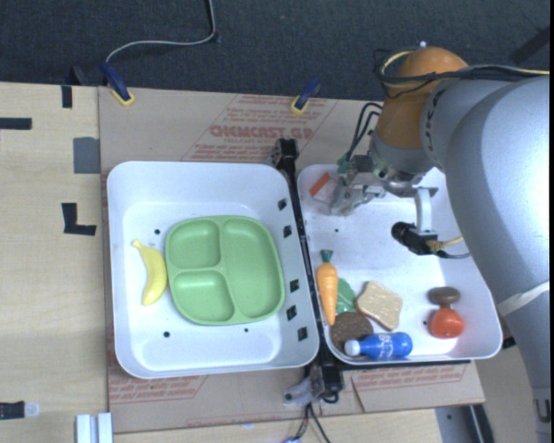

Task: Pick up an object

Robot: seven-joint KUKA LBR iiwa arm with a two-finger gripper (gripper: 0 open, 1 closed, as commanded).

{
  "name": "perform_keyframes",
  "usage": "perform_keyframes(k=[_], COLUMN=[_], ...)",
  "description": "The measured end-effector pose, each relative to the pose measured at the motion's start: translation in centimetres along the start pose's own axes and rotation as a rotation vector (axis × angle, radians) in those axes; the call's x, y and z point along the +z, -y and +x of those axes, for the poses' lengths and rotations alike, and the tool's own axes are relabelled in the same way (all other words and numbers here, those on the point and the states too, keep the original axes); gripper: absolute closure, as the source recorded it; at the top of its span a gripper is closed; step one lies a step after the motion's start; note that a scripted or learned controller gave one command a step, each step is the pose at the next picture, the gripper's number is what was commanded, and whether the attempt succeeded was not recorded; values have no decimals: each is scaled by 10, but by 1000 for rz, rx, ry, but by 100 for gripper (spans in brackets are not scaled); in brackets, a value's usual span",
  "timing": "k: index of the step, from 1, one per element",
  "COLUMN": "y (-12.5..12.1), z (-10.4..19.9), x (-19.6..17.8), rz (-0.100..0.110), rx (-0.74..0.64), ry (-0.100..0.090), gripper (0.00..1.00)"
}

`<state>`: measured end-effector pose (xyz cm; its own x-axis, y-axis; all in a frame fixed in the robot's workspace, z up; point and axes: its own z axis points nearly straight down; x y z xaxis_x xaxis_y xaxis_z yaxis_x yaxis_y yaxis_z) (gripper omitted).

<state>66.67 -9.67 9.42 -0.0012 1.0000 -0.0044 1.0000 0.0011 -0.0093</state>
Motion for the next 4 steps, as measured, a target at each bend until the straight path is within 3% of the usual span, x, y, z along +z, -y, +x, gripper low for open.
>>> perform_keyframes(k=[1, 4], y=[0, -2], z=[0, 1], x=[0, 9], rz=[0, -9], rx=[0, -1], ry=[0, -3], gripper=[0, 0])
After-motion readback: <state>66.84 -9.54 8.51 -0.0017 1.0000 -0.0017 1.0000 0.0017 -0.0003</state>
